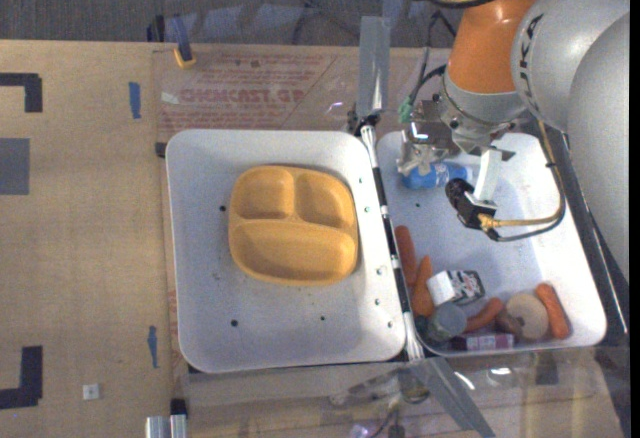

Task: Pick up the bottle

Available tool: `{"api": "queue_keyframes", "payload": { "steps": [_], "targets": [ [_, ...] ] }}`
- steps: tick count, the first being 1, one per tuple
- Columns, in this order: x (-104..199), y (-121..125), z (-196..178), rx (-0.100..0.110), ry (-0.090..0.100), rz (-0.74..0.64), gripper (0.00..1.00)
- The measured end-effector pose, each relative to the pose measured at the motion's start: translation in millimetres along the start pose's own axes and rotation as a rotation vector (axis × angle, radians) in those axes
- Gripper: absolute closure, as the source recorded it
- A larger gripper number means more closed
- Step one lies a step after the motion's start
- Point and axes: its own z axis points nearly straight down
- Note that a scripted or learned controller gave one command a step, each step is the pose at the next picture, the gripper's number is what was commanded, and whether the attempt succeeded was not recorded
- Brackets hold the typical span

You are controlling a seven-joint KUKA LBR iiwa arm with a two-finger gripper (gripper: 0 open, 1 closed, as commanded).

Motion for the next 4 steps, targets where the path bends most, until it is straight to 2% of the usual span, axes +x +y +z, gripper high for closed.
{"api": "queue_keyframes", "payload": {
  "steps": [1,2,3,4],
  "targets": [
    [-68.5,-21.2,-15.0,0.002,-0.001,0.421,1.0],
    [-110.3,-113.3,-27.0,0.007,0.0,0.752,1.0],
    [-145.8,-126.8,-48.9,0.003,-0.002,1.205,1.0],
    [-173.7,-153.9,-5.1,0.008,-0.002,1.344,1.0]
  ]
}}
